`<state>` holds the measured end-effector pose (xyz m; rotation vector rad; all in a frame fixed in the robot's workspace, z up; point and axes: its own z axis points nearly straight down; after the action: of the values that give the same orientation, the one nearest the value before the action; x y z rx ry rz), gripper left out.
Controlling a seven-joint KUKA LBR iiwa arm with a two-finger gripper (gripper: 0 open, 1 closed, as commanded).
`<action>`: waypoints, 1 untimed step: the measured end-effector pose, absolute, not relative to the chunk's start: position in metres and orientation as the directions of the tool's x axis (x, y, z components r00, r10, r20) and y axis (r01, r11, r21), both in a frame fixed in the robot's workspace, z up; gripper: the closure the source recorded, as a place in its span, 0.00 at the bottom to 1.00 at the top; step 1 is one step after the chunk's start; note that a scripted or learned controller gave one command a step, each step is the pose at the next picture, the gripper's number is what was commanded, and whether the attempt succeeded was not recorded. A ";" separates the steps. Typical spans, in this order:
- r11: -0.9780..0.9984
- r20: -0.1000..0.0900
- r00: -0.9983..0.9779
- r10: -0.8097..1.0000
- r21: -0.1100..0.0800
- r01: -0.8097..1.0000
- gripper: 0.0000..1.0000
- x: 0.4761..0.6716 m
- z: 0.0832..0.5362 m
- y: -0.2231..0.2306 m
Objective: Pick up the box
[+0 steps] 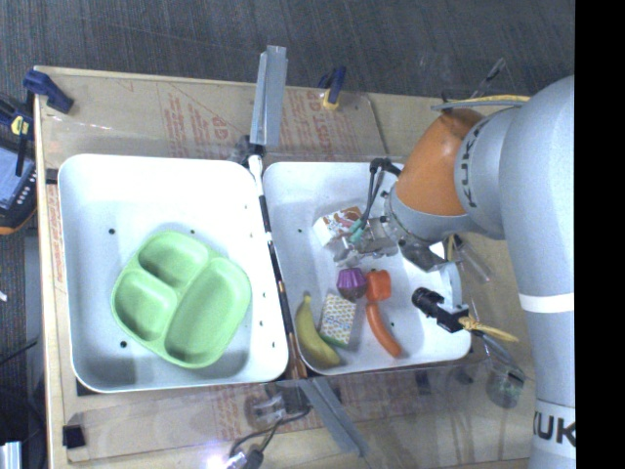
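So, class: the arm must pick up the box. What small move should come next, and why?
Probably shift the hand toward the small patterned box lying between the yellow banana and orange carrot, since the hand sits beside the purple toy, not over the box.

The two bins, left [88, 179] and right [293, 189], look like smooth white plastic with a soft shine. The green divided tray [181, 299] is plastic too, smooth and slightly glossy. The bench [166, 106] has a matt, pale brown surface like cardboard or wood, with red print. The arm [532, 174] has a smooth grey painted shell, and its orange band [435, 174] is glossy. The banana [312, 335], carrot [381, 320] and purple piece [352, 283] look like smooth toy plastic. The box [339, 319] appears as matt printed paper.
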<state>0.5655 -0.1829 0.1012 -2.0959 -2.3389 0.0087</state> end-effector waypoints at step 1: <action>0.110 -0.003 -0.110 0.994 -0.005 0.994 0.00 0.565 0.101 -0.183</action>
<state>0.5655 -0.1828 0.1011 -2.0954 -2.3396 0.0090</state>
